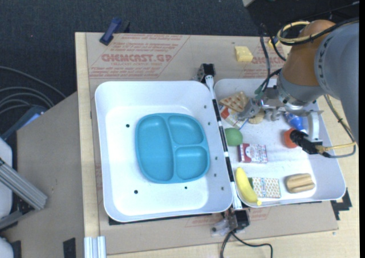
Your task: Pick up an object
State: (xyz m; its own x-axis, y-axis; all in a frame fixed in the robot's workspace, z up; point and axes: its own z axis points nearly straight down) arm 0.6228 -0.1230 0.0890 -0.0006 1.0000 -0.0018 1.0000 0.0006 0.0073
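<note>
From above, the left bin (108, 137) holds a blue divided plate (171, 147) near its middle. The right bin (336, 180) holds the small objects: a waffle-like snack (234, 102) at the far left corner, a green ball (233, 136) just beside the divider, a red-and-white packet (252, 152), a banana (245, 185) by the near edge, a patterned packet (266, 187) beside it, and a bread roll (300, 182) further right. The gripper (255, 110) sits low over the far part of this bin, close to the snack — whether it is wide or narrow, I cannot tell. A yellow block (243, 53) lies on the bench (148, 52) outside the bins.
</note>
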